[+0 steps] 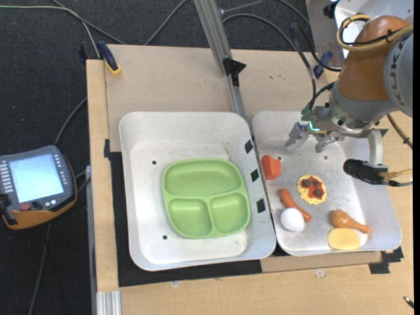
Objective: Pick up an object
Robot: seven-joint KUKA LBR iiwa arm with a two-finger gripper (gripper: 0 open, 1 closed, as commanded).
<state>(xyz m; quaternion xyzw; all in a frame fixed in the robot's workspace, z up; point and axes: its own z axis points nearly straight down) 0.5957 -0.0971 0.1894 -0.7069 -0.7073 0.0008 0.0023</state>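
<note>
My claw (pixel 310 136) hangs over the far part of the right bin (pixel 387 205), its fingers spread apart with nothing between them. The nearest candidate is the orange block (pixel 271 167), by the bin's left wall, just near-left of me. It looks like stiff, light toy plastic, probably smooth, so I would close across its flat sides. The carrot (pixel 294 204) lies nearer, its long axis running diagonally from far-left to near-right, touching the white egg (pixel 293 220), which is round and likely to slip. The pizza (pixel 312 189) lies flat, awkward to pinch.
</note>
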